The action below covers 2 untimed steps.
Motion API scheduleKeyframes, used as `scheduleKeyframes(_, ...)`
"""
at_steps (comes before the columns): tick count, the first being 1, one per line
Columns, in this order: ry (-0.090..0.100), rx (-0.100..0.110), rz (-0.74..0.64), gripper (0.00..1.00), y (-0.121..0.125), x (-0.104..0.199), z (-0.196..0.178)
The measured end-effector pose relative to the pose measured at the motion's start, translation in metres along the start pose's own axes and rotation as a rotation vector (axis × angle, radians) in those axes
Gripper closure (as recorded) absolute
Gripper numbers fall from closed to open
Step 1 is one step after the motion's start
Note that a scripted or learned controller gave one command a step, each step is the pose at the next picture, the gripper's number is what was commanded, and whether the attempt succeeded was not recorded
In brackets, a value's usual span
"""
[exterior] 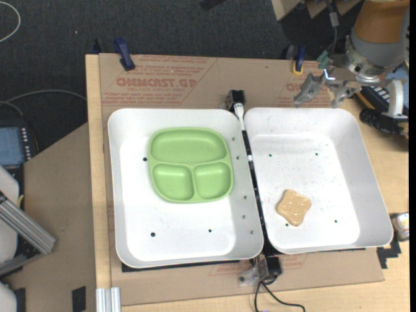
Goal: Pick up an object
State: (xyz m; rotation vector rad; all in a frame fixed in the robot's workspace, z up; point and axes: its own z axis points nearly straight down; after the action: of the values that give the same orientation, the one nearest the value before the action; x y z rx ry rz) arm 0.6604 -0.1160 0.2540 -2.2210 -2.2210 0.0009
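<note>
Nearest the camera, a tan toast-shaped piece is seen lying flat on the floor of the right bin, toward the bin's front and a bit left of its middle. It's probably a light toy slice, stiff or slightly rubbery, nothing fragile about it, though that's only judged from its look. Being thin and flat, it'd likely be best taken across its narrower width with fingers brought straight down, since little edge is offered to bite on and a slip off the rounded corners could be expected.

The gripper is found up at the far rim of the right bin, above the cardboard, with its two metal fingers spread fairly wide and nothing held between them. From there the toast piece sits at roughly 6 o'clock, well apart, with bare bin floor in between.

Further out, at about 8 o'clock from the gripper, a green divided plate is seen resting in the left bin, well away from everything else.
</note>
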Motion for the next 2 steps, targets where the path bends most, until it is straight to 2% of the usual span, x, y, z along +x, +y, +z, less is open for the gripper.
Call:
scheduleKeyframes(1, -0.003, -0.012, 0.005, 0.00, -0.092, -0.018, -0.108)
scheduleKeyframes(2, -0.013, -0.022, 0.010, 0.00, -0.134, -0.107, -0.261)
